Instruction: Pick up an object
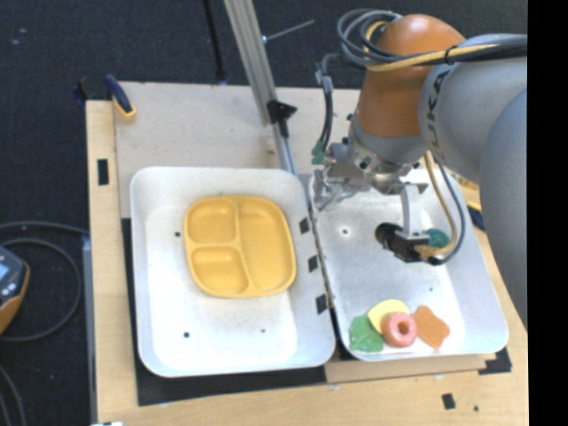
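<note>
**What my things look like they are made of**

My worktop looks like pale matt wood. The white bins look like smooth plastic. The yellow tray is shiny plastic. My orange band is glossy, and the pole looks like metal.

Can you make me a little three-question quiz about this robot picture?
1. True or false: the yellow tray lies in the left bin.
2. Which corner of the right bin holds the pile of small toys?
A) far
B) near
3. Fill in: the pink ring in that pile looks like a ____.

Key: 1 true. 2 B, the toys sit at the near edge, while the gripper hangs over the bin's far left corner. 3 donut.
</note>
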Action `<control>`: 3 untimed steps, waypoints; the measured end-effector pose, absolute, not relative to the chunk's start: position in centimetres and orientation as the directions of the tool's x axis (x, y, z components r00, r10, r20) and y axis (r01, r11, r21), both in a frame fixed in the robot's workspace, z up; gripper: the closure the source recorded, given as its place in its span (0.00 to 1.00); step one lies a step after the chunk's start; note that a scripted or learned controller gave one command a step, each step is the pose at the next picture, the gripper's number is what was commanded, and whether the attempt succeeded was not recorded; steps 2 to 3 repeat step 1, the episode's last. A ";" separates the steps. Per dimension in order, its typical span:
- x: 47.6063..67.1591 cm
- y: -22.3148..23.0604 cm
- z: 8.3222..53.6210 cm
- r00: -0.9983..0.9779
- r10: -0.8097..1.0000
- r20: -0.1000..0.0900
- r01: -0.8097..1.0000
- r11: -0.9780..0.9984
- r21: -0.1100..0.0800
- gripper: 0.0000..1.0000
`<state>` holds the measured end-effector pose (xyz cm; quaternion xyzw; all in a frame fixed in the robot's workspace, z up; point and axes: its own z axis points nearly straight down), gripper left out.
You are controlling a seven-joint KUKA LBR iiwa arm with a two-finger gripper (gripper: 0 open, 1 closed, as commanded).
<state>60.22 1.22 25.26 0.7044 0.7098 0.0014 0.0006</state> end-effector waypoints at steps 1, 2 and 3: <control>62.4 6.2 24.0 -0.007 1.000 0.001 1.000 0.007 0.002 1.00; 62.4 6.2 24.0 -0.007 1.000 0.001 1.000 0.007 0.002 1.00; 62.4 6.2 24.0 -0.007 1.000 0.001 1.000 0.007 0.002 1.00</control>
